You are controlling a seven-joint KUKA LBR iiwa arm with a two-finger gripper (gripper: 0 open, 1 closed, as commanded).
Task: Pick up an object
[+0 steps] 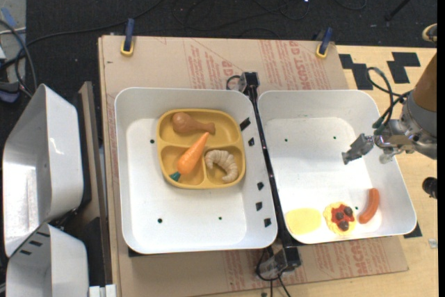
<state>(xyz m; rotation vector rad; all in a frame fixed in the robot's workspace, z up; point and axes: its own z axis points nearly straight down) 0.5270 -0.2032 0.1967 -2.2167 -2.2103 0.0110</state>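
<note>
a brown board [208, 59] lies on a dark floor, and two yellow clamps [127, 45] hold its far edge. two white bins sit on it side by side.

the left bin [139, 219] holds a yellow plate [167, 129] with three parts. in the far part lies a brown toy chicken leg [191, 124]. an orange toy carrot [192, 154] lies at a slant, over the wall between the parts, with its green end near the plate's left rim. just to the right of it, in the near right part, sits a pale curled toy shrimp [222, 163]. the carrot and the shrimp are close, almost touching.

a black strip [263, 156] runs between the two bins.

the right bin [306, 108] has three toys along its near edge. a flat yellow round thing [303, 220] lies on the left. just beside it is a small toy pizza slice [340, 215] with red and dark bits on top. to the right of that lies a red toy sausage [369, 205], tilted, near the bin's right wall.

the gripper [359, 148] hangs over the right side of the right bin, farther back than the sausage and well apart from all three toys. nothing is between its fingers. i cannot tell if the fingers are apart or together. the grey arm [421, 115] comes in from the right.
</note>
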